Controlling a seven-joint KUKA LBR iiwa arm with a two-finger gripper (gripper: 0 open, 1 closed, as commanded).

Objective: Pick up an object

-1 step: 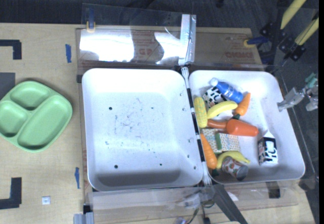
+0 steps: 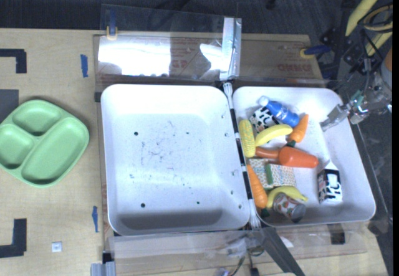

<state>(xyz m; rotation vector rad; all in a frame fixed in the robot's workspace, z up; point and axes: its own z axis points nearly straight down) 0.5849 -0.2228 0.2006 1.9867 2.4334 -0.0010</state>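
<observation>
The right bin [image 2: 355, 162] holds a cluster of toy items. A blue bottle [image 2: 279, 110] lies at the back, with a black-and-white cow-patterned piece [image 2: 262, 120] beside it. A corn cob [image 2: 247, 138] lies along the bin's left wall, next to a yellow banana [image 2: 272, 134]. A small carrot [image 2: 300, 128] and a large carrot [image 2: 292, 157] lie in the middle. Toward the front are a patterned card [image 2: 278, 175], another carrot [image 2: 256, 187], a can [image 2: 288, 207] and a black-and-white carton [image 2: 330, 185]. My gripper [image 2: 340, 114] hovers over the bin's back right corner, apart from the items.
The left bin [image 2: 168, 156] sits beside the right one, sharing a middle wall. A green divided plate [image 2: 41, 141] rests on the wooden bench at the far left. A clear plastic panel [image 2: 168, 50] stands behind the bins. Cables and stands crowd the upper right.
</observation>
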